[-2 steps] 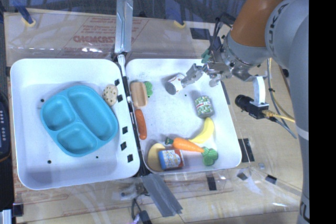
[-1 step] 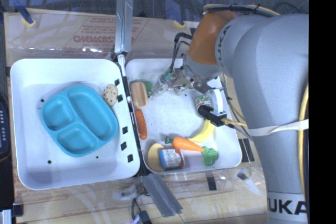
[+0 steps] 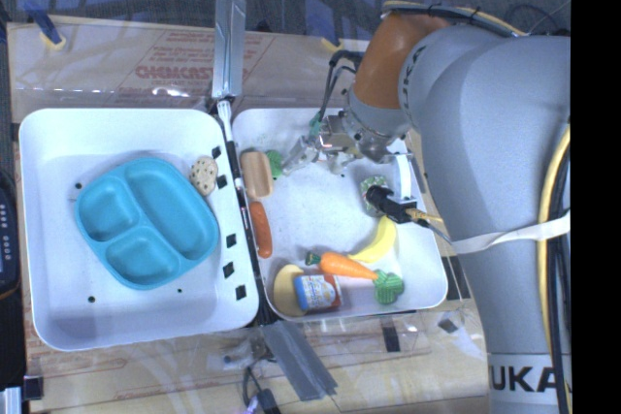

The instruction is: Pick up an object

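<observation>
Hovering at the right white bin's (image 3: 427,281) far edge, the gripper (image 3: 325,145), grip unreadable; one banana (image 3: 378,239), one carrot (image 3: 349,267) lying near.

A: We record, in the right bin (image 3: 424,278), a carrot (image 3: 347,266) lying flat at six o'clock, orange with a green top. A yellow banana (image 3: 380,239) curves just beside it toward three o'clock.

B: We confirm. A small can (image 3: 316,292) with a blue label lies on a yellow dish (image 3: 283,286) at seven o'clock. A bread roll (image 3: 256,174) and a sausage (image 3: 261,228) lie along the nine o'clock wall.

A: In the left bin (image 3: 39,208), a blue divided plate (image 3: 146,221) sits centrally, with a speckled cookie (image 3: 203,174) at its two o'clock.
</observation>
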### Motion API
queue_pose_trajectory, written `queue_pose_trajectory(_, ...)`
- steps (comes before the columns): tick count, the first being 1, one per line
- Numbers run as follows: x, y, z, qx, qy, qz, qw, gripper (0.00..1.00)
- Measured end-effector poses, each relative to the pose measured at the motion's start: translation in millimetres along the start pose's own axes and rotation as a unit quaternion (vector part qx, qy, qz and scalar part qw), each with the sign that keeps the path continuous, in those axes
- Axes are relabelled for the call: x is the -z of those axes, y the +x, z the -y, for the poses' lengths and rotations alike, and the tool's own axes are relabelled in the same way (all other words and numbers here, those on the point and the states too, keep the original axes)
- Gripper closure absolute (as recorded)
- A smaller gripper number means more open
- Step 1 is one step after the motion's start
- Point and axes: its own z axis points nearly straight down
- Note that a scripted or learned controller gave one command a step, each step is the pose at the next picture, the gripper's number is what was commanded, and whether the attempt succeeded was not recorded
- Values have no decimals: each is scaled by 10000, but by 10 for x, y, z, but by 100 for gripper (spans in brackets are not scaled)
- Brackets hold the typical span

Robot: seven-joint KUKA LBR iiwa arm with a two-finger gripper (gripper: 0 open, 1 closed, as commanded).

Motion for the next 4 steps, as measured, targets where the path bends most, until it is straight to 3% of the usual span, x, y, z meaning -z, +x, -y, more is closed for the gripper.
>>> queue_pose_trajectory(1, 10, -412, 7, 214, -10, -12, 9998, 0)
queue_pose_trajectory(2, 62, -609, -50, 531, -141, 50, 9985, 0)
queue_pose_trajectory(3, 63, -528, -60, 1452, -135, 59, 9893, 0)
queue_pose_trajectory(4, 43, -66, 268, 1883, -140, 70, 9820, 0)
